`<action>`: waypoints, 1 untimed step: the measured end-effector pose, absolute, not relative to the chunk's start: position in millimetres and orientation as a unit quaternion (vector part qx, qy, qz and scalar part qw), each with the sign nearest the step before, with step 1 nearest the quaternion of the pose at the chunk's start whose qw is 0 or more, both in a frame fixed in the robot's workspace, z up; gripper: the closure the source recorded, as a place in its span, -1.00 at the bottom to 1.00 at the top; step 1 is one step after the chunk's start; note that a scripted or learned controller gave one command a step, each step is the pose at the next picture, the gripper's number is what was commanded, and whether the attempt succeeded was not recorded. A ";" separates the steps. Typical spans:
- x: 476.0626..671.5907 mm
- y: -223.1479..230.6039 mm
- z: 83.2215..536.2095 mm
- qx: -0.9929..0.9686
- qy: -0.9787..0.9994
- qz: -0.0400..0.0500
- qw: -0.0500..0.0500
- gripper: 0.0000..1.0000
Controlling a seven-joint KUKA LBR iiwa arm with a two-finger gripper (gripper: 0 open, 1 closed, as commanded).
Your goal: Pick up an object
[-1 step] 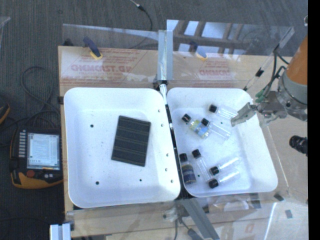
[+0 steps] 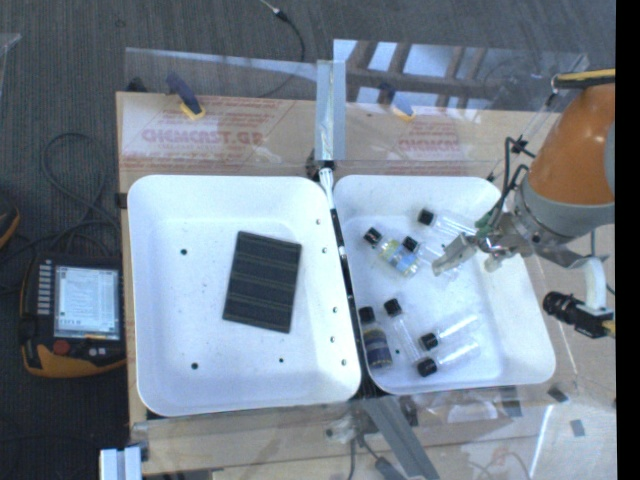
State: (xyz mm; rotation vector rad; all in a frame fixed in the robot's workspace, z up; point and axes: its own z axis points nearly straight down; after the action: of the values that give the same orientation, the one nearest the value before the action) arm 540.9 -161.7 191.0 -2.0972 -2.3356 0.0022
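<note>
Several small clear vials with black caps lie scattered in the right bin (image 2: 520, 358). One vial (image 2: 441, 222) lies near the bin's back, two more (image 2: 380, 243) (image 2: 404, 257) lie left of centre, and a pair (image 2: 452, 330) (image 2: 450, 356) rests near the front. My gripper (image 2: 468, 258) hangs over the right-centre of this bin, just right of the middle vials and in front of the back one. It is open with nothing between its fingers. In the left bin (image 2: 170, 368) lies a dark ribbed rectangular block (image 2: 262, 281).
A darker vial (image 2: 376, 349) and a clear one (image 2: 399, 320) sit by the right bin's left wall. A handheld control pendant (image 2: 75, 315) with cables lies on the floor to the left. The orange-banded arm (image 2: 575, 158) looms over the right bin's back right corner.
</note>
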 end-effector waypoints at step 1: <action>567.5 -185.8 95.1 -0.620 -0.785 0.000 0.000 -1.00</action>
State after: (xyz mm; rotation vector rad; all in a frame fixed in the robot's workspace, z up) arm 567.5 -185.8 95.1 -1.9482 -2.4648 -0.0005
